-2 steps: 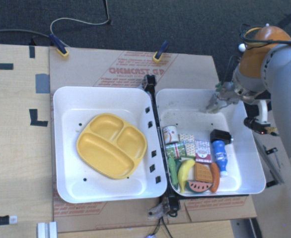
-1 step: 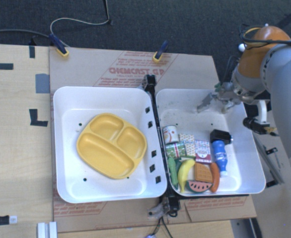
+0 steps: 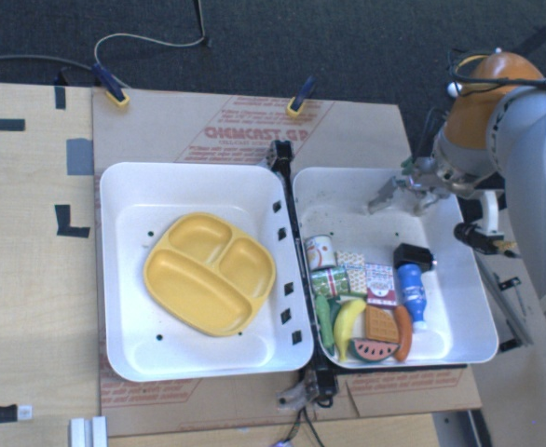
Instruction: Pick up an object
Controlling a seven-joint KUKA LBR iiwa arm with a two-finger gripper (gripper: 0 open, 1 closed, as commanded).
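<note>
The right bin [image 3: 459, 338] holds a heap of toy food along its front. I see a small can [image 3: 320, 250], a blue bottle with a black cap [image 3: 411, 291], a banana [image 3: 348, 322], a watermelon slice [image 3: 371, 350], a sausage [image 3: 402, 331], a brown cracker [image 3: 379, 324] and a green vegetable [image 3: 321, 310]. My gripper [image 3: 403, 199] hangs over the bin's far part, behind the bottle and apart from every object. Its two grey fingers are spread open with nothing between them.
The left bin [image 3: 124, 343] holds a yellow divided plate [image 3: 210, 273]. A black divider clip [image 3: 280, 155] sits between the bins. Small flat boxes [image 3: 352, 273] lie beside the can. Two yellow-blue clamps [image 3: 111, 86] hold the cardboard at the back.
</note>
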